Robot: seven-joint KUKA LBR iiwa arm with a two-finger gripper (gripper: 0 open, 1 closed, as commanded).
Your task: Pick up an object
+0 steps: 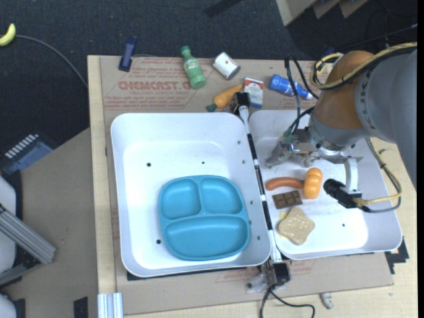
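The right bin [371, 234] holds several small items: a reddish sausage [285, 183], an orange piece [312, 183], a brown chocolate bar [288, 199] and a tan cracker [295, 226]. My gripper [286, 151] is low in the upper left part of this bin, close to the divider between the bins. It sits just above the sausage and the orange piece in the view, with nothing visibly held. The grey arm with its orange band [341, 98] covers the bin's upper right.
The left bin [132, 144] holds a blue divided plate [203, 216]. Behind the bins on the board lie a green bottle [193, 68], a white can [226, 65], a small carton [252, 91], a carrot [228, 98] and a blue object [289, 86]. Cables run along the right bin's right side.
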